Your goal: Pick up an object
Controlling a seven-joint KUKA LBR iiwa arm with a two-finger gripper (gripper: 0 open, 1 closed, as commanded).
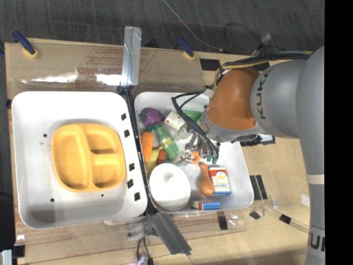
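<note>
On the left, the left bin [27,148] holds a yellow divided tray [88,155] lying flat near its middle, well apart from the arm. Across the divider, the right bin [242,173] carries a crowd of small things: a purple toy [150,116] at the upper left, a green bottle-like piece [166,142] slanting down from it, an orange carrot [147,144] with its long axis running up and down the view beside the divider, and a white round container [170,185] at the lower left. Further right lie a brown, drumstick-like piece [206,181], a small orange and white carton [220,180] touching it, and a thin blue and red item [206,205] along the bottom wall.

The tool [199,150] hangs over the middle of this bin, low among the clutter; whether its jaws are apart or together cannot be told, since wrist, cables and toys overlap there. No single object is marked as the target, and nothing is visibly lifted. The likeliest candidates sit just beside the tool: the green piece to its left and the drumstick-like piece just below it, whose long axis runs roughly up and down the view.

The arm [287,104] reaches in from the right over the counter [276,203], its orange band [234,101] above the bin's upper right, the wrist pitched downward and leftward toward the bin's centre.
</note>
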